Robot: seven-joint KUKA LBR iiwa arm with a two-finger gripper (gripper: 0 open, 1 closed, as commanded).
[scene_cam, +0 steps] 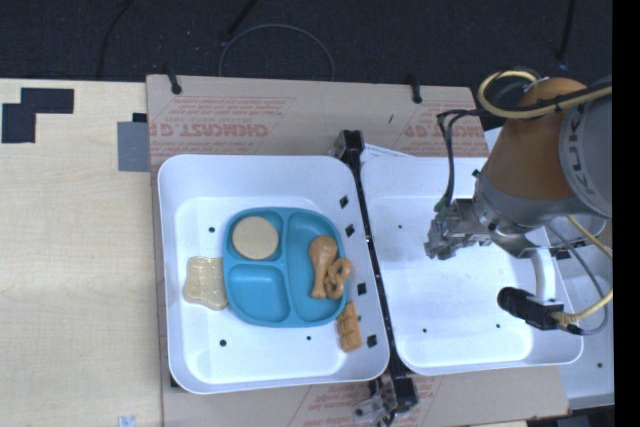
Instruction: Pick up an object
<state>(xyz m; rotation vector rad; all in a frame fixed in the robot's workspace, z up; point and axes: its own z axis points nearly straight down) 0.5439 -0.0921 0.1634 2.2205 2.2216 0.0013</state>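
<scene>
Camera view, looking down at a slant on both bins: you have the arm (545, 155) reaching in from the right, its gripper (443, 240) low over the right bin (470, 345), near that bin's left half. The fingers are small and dark against the white floor, so you cannot tell from here whether they are spread or pressed together. Nothing is visible between them.

Everything you could pick lies in the left bin (190, 185), well apart from the gripper and across the divider (365, 245) between the bins. A blue divided tray (262, 295) sits in the middle of that bin. In its upper left compartment lies a round tan disc (254, 237); in its right compartment lies a brown pretzel-like piece (328, 267). Touching the tray's left edge, on the bin floor, rests a pale bread-like slab (205, 281). Just off the tray's lower right corner, against the divider, lies a small orange-brown piece (349, 326).

As for progress, you should judge the task as barely begun: no object is lifted or gripped. What remains is nearly all of it: carry the gripper over to the left bin, choose a piece, descend, close and lift.
</scene>
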